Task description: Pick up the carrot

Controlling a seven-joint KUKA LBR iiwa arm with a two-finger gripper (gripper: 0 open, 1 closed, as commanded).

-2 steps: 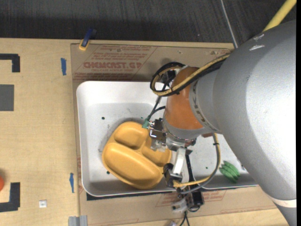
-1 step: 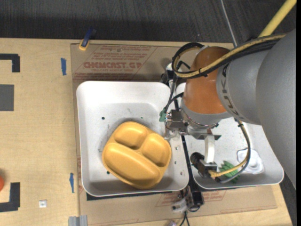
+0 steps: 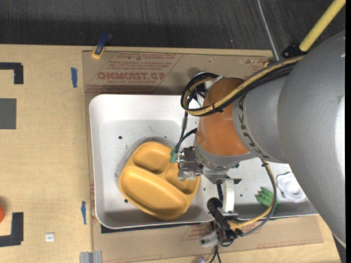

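Note:
My gripper (image 3: 185,170) hangs low over the right side of the left white bin (image 3: 104,147), under the orange-banded wrist. It is right against a pile of large tan, bread-like lumps (image 3: 156,185). A small green leafy piece (image 3: 266,196), perhaps the carrot's top, pokes out from under the arm in the right bin (image 3: 285,208). No orange carrot body is visible; the arm hides most of that bin.
A white crumpled object (image 3: 290,186) lies beside the green piece at the right bin's edge. The bins rest on a cardboard sheet (image 3: 131,73) on the wooden bench. A small red-orange thing (image 3: 1,213) sits at the far left edge.

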